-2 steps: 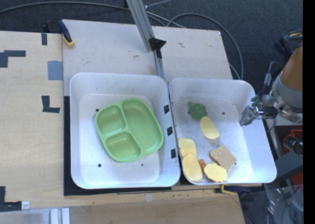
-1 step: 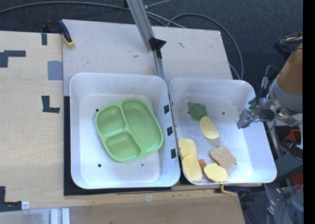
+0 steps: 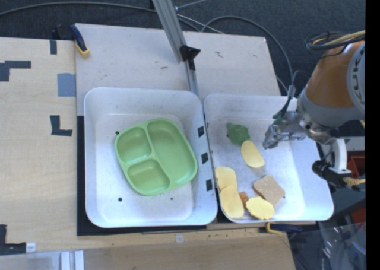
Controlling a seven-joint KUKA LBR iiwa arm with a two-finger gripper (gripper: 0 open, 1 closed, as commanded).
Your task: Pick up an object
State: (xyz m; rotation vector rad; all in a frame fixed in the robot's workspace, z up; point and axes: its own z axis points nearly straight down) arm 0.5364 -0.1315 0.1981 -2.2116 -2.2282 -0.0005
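Note:
In the right bin [image 3: 309,200] lie several small food items: a green leafy piece [image 3: 238,133], a yellow oval piece [image 3: 252,155], a tan bread-like block [image 3: 269,190], and yellow pieces [image 3: 230,194] near the front, with a small orange bit [image 3: 243,195] among them. My gripper [image 3: 274,135] hangs over the right bin, just right of the yellow oval piece and the green piece. Nothing shows between its fingers. The grey arm with its orange band [image 3: 333,82] comes in from the right.
The left bin [image 3: 95,144] holds a green divided plate [image 3: 155,156]. A metal pole [image 3: 169,13] slants from the top down to the divider between the bins. Cables run behind the bench. A blue and yellow clamp [image 3: 79,40] sits at the back left.

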